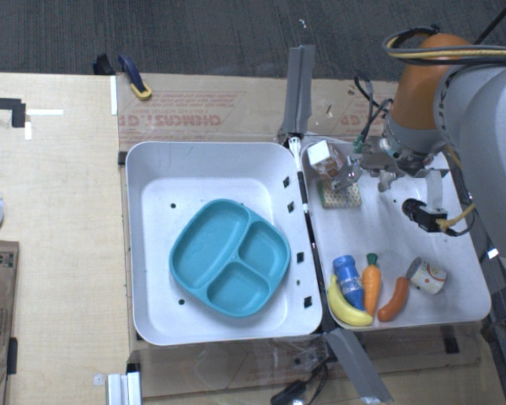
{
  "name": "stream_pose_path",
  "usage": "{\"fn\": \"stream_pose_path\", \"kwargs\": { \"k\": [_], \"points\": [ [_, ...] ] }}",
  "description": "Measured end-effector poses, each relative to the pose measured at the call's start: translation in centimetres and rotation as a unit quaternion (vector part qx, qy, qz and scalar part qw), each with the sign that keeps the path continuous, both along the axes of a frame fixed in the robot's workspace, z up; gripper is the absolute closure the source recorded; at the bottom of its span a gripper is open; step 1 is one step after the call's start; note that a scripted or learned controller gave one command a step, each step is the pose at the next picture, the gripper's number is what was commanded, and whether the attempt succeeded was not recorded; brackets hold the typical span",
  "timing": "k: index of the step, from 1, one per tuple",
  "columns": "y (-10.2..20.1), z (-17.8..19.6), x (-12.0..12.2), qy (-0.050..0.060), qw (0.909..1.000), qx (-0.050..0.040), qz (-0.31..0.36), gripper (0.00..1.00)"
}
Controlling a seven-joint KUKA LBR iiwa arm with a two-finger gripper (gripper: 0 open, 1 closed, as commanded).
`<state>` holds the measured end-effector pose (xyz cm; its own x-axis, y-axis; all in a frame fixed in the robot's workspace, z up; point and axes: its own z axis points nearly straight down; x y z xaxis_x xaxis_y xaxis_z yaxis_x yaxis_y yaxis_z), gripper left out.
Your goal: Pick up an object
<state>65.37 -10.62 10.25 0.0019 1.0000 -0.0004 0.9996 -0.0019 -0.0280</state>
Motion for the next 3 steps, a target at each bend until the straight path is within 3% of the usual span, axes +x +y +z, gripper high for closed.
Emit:
{"fn": "stream_pose_path", "kwargs": {
  "k": [1,3],
  "points": [
    [-0.63,-0.74,0.09,0.001,0.9999,0.0050,-0.014,0.00],
    [-0.49,-0.82,-0.01,0.001,0.9997,0.0025,-0.026,0.00]
  ]
}}
